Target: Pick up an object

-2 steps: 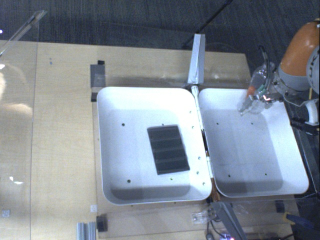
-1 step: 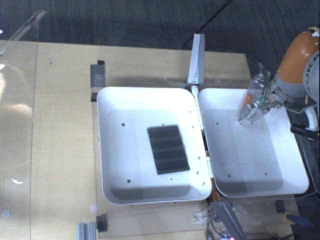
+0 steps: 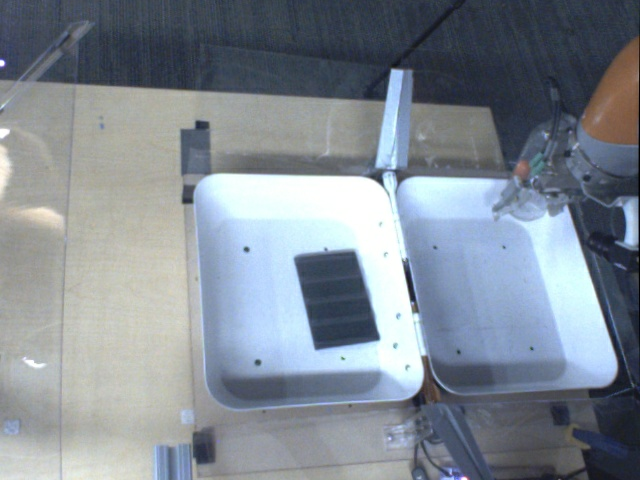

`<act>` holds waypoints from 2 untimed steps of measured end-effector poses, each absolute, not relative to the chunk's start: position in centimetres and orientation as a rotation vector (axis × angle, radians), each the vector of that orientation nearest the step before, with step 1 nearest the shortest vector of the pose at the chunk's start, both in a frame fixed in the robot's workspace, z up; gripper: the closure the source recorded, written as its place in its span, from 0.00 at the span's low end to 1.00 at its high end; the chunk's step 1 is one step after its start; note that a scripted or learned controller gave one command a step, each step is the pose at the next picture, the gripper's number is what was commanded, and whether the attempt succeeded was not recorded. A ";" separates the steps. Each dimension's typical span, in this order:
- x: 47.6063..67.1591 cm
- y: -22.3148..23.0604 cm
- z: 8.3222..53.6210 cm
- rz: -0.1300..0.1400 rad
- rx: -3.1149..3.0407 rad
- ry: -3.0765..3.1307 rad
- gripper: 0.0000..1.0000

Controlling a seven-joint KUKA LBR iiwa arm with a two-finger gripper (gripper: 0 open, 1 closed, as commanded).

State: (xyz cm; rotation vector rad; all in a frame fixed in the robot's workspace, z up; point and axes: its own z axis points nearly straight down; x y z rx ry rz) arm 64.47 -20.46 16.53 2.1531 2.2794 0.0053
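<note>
The claw (image 3: 522, 196) hangs over the far right corner of the right bin (image 3: 500, 368); whether it is open or closed cannot be told, and nothing shows in it. A dark ribbed slab (image 3: 337, 298) lies flat in the left bin (image 3: 225, 268), well apart.

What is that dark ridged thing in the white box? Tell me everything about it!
The dark block is a flat rectangle, dark grey to black, with ridges running across it in bands. It looks like rubber or plastic, though that is hard to tell. It lies flat on the floor of the left bin, near the middle, turned a little at a slant. Nothing but the bin's floor touches it.
</note>
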 end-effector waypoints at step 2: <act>56.3 -19.4 34.7 0.005 2.211 2.222 0.00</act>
